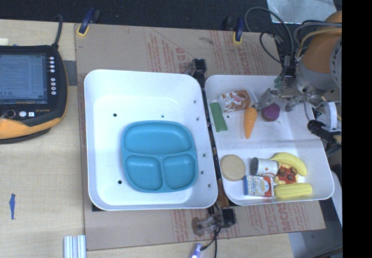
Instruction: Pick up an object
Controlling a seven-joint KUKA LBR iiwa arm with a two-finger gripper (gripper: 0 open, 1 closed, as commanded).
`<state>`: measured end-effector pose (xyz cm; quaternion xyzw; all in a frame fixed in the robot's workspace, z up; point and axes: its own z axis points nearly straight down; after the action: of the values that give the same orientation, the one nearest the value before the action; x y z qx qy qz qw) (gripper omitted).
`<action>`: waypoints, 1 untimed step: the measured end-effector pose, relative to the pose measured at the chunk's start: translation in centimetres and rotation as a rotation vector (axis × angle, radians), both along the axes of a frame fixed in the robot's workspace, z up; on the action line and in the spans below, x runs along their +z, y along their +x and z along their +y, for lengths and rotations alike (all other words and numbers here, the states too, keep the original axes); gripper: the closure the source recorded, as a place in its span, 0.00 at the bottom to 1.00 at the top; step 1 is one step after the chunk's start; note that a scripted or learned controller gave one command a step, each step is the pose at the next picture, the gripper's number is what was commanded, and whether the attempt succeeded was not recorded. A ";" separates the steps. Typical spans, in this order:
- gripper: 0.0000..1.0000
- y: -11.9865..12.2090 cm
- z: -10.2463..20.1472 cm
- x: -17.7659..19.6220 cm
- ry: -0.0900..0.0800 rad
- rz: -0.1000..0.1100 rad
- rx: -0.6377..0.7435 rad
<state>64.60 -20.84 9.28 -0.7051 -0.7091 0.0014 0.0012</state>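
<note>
My gripper [278, 103] hangs over the back of the right bin [318, 145], open, its two grey fingers spread just above a purple round fruit [271, 113]. Nothing sits between them. An orange carrot [249, 122] lies left of the fruit, with a red-and-white snack packet [235, 100] and a green stick [218, 116] further left. At the bin's front are a tan round disc [233, 167], a small can [264, 165], a banana [292, 161], a corn cob [293, 191] and a small carton [258, 186].
The left bin [104, 94] holds a blue divided plate [158, 155]. A teach pendant [26, 85] lies on the bench at far left. Cables [273, 30] loop behind the right bin, beside the arm [319, 59].
</note>
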 end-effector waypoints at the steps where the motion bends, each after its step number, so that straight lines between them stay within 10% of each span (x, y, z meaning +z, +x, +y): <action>1: 1.00 0.0 0.0 1.1 0.000 0.001 0.006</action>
<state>64.64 -20.82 10.34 -0.7032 -0.7110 0.0018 0.0017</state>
